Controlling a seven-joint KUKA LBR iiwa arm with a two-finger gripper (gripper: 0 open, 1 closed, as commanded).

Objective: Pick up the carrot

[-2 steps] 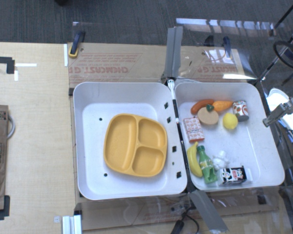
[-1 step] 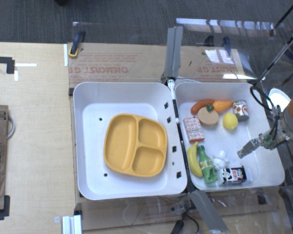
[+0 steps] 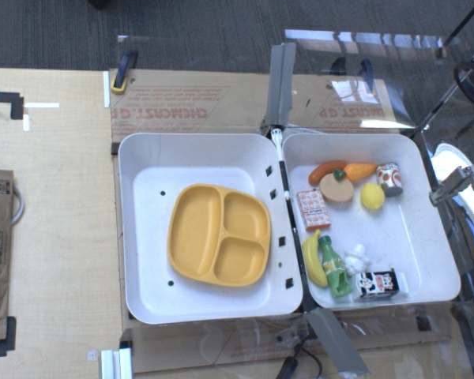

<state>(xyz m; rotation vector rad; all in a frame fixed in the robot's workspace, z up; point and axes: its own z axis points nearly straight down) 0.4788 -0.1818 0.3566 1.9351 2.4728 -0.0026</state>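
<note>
The carrot [image 3: 360, 170] is a short orange piece with a green top at its left end. It lies flat near the back of the right bin [image 3: 426, 235]. A red-orange sausage-shaped piece [image 3: 325, 170] touches its left end. A round tan piece [image 3: 337, 190] sits just in front of it, and a yellow lemon [image 3: 372, 197] lies to its front right.
A small can [image 3: 389, 178] stands right of the carrot. A red packet [image 3: 312, 208], a banana [image 3: 314, 259], a green bottle [image 3: 333, 265] and a black-and-white carton [image 3: 377, 283] fill the right bin's front half. The left bin [image 3: 142, 235] holds a yellow divided plate [image 3: 219, 234]. A grey bracket [image 3: 452, 185] juts in at the right rim.
</note>
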